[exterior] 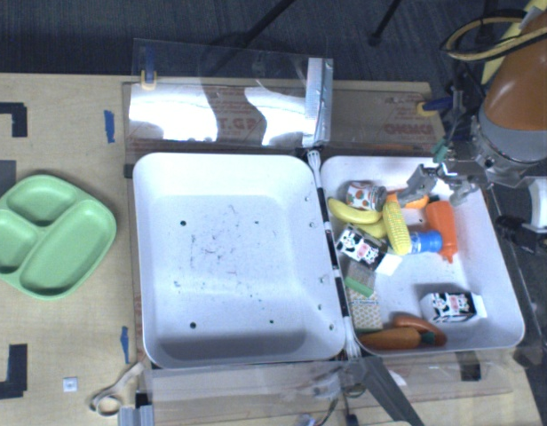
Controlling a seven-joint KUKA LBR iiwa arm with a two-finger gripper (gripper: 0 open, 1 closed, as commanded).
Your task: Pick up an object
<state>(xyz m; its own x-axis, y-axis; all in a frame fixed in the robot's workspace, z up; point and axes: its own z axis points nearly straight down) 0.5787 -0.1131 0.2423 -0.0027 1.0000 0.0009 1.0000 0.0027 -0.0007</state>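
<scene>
Nearest me, I am seeing a carrot (400, 335) lying in the right bin (509, 313); the gripper (433, 177) is hovering above the corn cob (396, 226), its jaws spread.

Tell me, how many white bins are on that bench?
2. The left white bin sits mid-bench; the right white bin lies beside it, holding the toy food, under the gripper.

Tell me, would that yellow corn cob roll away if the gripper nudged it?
Probably a little. The corn looks long and round, so a sideways push could roll it. It lies against the banana and a blue bottle, which would likely stop it. Its bumpy surface may give the gripper some hold.
</scene>
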